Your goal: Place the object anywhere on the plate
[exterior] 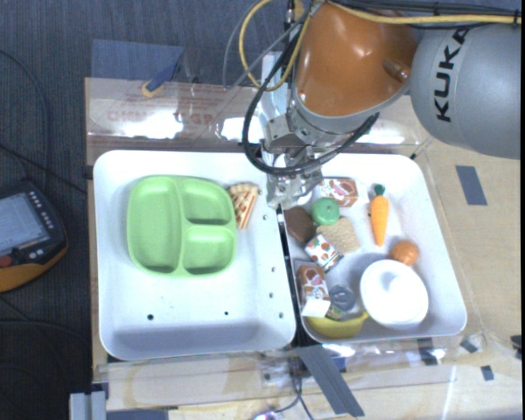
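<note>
Single fixed overhead camera, angled down from moderate height on bench [114, 103], taking in both white bins: left bin [192, 322], right bin [437, 226], arm [402, 51] entering from right.

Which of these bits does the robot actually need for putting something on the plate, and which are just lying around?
Needed for the job:
green plate
pizza slice beside the plate, probably the object
gripper

Just lying about:
carrot
orange
white bowl
banana

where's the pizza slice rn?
The pizza slice lies in the left bin, just beside the green plate's right edge, near the divider between the bins and left of the gripper.
</note>
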`<action>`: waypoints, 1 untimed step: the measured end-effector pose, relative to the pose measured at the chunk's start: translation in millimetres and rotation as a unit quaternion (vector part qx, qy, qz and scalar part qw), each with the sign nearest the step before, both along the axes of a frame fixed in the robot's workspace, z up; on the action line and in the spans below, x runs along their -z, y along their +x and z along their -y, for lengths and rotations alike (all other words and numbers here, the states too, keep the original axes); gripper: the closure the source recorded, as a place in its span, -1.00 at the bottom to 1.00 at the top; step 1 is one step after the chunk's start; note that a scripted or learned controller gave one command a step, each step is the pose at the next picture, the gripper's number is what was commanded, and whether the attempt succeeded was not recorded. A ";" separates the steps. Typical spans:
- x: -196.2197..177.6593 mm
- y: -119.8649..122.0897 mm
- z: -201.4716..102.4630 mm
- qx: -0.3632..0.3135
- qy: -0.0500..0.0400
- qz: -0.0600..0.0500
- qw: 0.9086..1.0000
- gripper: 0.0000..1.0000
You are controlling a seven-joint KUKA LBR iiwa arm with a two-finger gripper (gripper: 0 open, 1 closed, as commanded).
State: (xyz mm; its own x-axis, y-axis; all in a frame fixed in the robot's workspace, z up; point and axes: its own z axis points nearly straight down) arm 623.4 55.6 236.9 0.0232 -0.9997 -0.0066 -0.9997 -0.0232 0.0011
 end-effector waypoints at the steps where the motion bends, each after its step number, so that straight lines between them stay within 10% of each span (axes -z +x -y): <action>1: 4.7 -10.9 -17.3 -0.204 0.000 0.001 0.979 1.00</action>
